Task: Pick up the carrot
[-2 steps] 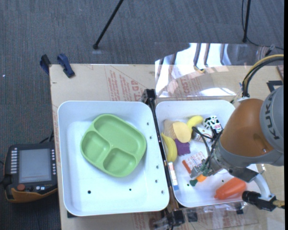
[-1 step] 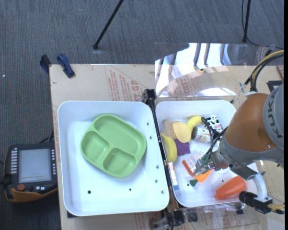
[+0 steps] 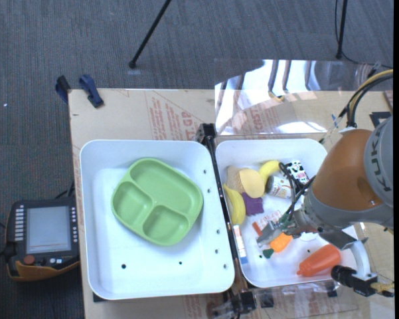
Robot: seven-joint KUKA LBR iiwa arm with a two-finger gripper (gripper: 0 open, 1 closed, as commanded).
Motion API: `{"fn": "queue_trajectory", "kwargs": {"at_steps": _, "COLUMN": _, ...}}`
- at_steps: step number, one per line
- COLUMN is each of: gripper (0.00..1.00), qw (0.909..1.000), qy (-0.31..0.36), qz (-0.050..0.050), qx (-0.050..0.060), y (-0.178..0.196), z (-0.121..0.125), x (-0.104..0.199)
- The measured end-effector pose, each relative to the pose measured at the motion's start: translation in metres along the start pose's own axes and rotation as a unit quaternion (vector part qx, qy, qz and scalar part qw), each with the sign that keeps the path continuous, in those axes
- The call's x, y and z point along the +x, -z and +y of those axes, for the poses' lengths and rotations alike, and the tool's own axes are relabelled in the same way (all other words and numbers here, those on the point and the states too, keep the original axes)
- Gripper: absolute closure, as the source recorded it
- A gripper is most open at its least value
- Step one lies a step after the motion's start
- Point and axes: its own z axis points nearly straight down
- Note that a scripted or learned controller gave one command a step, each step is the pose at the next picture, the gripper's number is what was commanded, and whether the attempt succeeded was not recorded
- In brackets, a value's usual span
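One fixed camera looks steeply down on both bins [image 3: 153,288], seemingly fairly close.

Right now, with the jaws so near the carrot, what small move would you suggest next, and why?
Probably ease the gripper down a little and close on the carrot. It sits just over the carrot's green end in the right bin, and other toys crowd close, so a short, straight descent seems safest.

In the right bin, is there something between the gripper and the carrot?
No. In the camera view the gripper hangs right above the carrot; its tips look to reach the carrot's top edge, with no other thing between them in the right bin.
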Motion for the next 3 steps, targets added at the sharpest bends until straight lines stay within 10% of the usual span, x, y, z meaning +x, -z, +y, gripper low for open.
{"fn": "queue_trajectory", "kwargs": {"at_steps": 1, "gripper": 0.00, "qw": 0.9977, "qy": -0.068, "qz": 0.001, "qx": 0.003, "y": -0.053, "z": -0.007, "x": -0.033}}
{"fn": "queue_trajectory", "kwargs": {"at_steps": 2, "gripper": 1.00, "qw": 0.9977, "qy": -0.068, "qz": 0.003, "qx": 0.005, "y": -0.045, "z": -0.007, "x": -0.033}}
{"fn": "queue_trajectory", "kwargs": {"at_steps": 3, "gripper": 1.00, "qw": 0.9819, "qy": -0.189, "qz": 0.000, "qx": 0.000, "y": 0.048, "z": 0.007, "x": 0.039}}
